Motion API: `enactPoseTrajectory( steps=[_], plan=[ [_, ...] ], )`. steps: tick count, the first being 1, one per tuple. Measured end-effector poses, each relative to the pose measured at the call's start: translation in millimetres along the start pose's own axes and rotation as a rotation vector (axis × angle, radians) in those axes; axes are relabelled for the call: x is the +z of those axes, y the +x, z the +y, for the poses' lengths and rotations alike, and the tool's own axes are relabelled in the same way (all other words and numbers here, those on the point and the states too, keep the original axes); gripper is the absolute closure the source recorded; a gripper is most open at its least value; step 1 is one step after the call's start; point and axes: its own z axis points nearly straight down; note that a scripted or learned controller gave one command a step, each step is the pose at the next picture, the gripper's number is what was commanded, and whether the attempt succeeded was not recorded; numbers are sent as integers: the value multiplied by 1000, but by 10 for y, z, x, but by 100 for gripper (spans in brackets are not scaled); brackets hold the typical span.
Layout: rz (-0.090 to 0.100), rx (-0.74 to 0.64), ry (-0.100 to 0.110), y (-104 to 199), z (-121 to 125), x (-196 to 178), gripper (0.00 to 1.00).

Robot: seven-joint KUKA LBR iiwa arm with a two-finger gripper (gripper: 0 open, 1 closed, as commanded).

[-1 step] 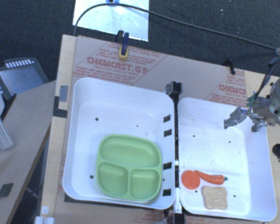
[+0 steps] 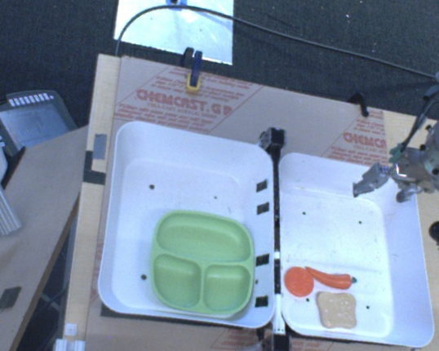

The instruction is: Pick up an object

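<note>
**Ann:** Down at the front edge of the right bin (image 2: pixel 407 242), a beige slice of toy bread (image 2: pixel 337 311) lies nearest us, with a round orange disc (image 2: pixel 298 281) just beside it toward the divider.

**Ben:** And the orange carrot (image 2: pixel 329 276)?

**Ann:** Lying flat, one end touching the disc, just behind the bread. All three cluster in that bin's front half.

**Ben:** Left bin (image 2: pixel 133 198)?

**Ann:** Green three-compartment plate (image 2: pixel 202 261), sitting at its front right corner.

**Ben:** Where's the arm?

**Ann:** Gripper (image 2: pixel 388 182) hangs over the right bin's back right corner, well apart from the toys. Fingers spread wide, nothing between them.
</note>
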Motion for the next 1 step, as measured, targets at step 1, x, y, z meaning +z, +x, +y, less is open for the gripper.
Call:
enactPoseTrajectory(
  steps=[1],
  plan=[
    [-1, 2, 1, -31, 16, 414, 0]
  ],
)
